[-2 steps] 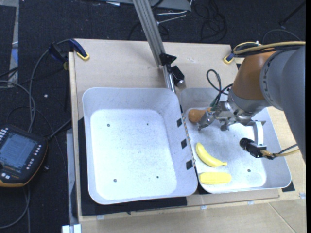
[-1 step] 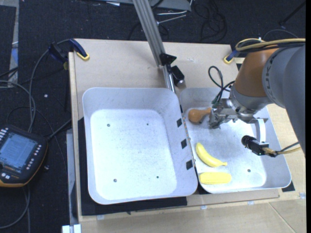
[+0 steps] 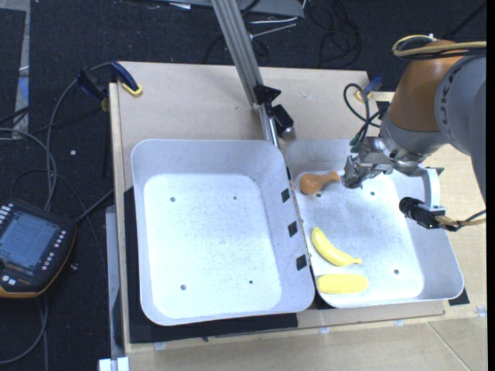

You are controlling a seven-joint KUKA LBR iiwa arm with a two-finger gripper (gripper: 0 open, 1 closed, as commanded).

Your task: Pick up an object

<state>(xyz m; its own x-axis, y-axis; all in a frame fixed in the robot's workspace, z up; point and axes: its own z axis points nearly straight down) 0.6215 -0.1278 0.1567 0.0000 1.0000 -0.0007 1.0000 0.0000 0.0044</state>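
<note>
In the right bin lie three objects. A brown wooden piece with a round head and a thin handle rests near the bin's back left corner. A yellow banana lies by the left wall, and a yellow oblong block sits just below it near the front edge. My gripper hangs low over the back of the right bin, right at the handle end of the brown piece. The wrist hides the fingers, and I cannot tell whether they touch the piece.
The left bin stands beside the right one, their rims overlapping in the middle. A slanted metal post with a black clamp rises behind the bins. Cables and a small black fitting hang off the wrist over the right bin.
</note>
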